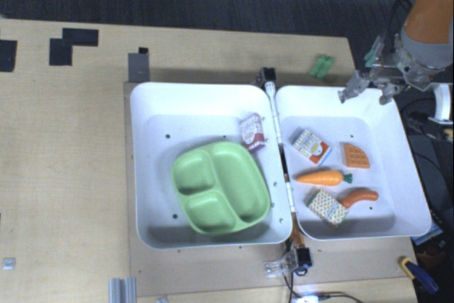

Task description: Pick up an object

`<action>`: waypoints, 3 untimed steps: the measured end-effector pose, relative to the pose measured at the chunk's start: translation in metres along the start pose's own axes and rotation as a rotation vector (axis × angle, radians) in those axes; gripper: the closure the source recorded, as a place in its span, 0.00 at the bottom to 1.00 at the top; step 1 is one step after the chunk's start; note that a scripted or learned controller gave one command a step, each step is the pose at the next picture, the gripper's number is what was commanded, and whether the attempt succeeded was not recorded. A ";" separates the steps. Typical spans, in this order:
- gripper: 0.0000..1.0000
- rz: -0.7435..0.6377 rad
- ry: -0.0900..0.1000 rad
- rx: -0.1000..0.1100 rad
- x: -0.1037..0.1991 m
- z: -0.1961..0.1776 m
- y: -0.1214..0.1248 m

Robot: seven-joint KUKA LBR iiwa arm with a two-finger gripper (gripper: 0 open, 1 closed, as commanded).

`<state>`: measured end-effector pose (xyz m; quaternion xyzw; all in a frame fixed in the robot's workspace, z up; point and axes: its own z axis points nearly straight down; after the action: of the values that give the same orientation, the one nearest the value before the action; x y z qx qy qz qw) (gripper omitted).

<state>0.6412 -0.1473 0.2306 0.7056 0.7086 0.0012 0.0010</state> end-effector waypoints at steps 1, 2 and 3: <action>0.00 -0.001 0.000 -0.003 0.035 0.145 0.007; 0.00 -0.003 0.000 -0.002 0.037 0.145 0.029; 0.00 -0.003 0.001 -0.001 0.066 0.146 0.028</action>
<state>0.6696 -0.0816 0.0851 0.7046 0.7096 0.0016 0.0009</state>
